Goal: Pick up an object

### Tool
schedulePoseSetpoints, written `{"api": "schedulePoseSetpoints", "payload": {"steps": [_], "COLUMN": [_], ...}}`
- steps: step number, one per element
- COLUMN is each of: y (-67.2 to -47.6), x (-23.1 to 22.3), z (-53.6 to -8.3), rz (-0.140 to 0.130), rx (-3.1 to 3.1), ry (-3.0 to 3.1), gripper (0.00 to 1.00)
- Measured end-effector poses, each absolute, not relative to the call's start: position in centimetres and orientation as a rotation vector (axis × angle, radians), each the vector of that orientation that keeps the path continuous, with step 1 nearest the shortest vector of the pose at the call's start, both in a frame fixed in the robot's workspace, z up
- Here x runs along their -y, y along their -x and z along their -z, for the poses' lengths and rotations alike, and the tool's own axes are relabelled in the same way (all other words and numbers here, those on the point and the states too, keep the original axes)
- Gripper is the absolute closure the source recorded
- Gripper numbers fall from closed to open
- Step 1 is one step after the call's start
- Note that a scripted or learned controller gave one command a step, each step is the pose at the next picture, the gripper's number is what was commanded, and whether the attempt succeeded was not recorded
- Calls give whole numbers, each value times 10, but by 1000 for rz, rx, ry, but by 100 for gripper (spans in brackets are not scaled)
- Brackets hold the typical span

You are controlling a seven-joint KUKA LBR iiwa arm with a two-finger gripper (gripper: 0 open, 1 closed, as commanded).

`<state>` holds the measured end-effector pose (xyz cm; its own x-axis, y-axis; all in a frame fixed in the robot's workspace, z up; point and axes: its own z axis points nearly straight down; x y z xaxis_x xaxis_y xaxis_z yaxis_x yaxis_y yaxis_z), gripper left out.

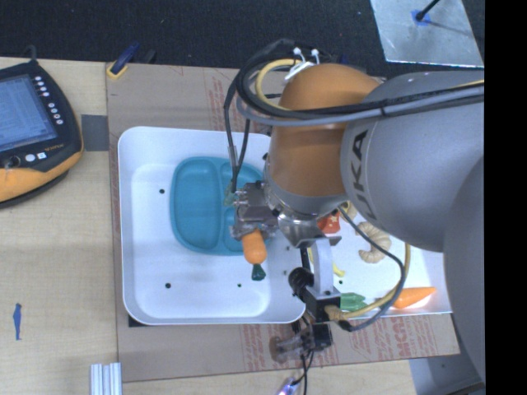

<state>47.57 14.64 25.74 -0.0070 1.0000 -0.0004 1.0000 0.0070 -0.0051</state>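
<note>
While the gripper, its state unclear, hangs over the left bin, a blue tray and carrot lie inside.

From my station the arm is a thick grey cylinder with part of a dark KUKA marking on its side. Next to that lettering I see a rounded orange band. Black and yellow cables loop beside the band, and more black cable trails below the lettering past metal fittings.
</note>
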Motion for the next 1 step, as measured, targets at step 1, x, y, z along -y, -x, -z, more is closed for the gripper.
{"api": "schedulePoseSetpoints", "payload": {"steps": [1], "y": [-546], "x": [-140], "z": [-233], "rz": [-7], "rx": [2224], "ry": [2215], "gripper": [100]}}
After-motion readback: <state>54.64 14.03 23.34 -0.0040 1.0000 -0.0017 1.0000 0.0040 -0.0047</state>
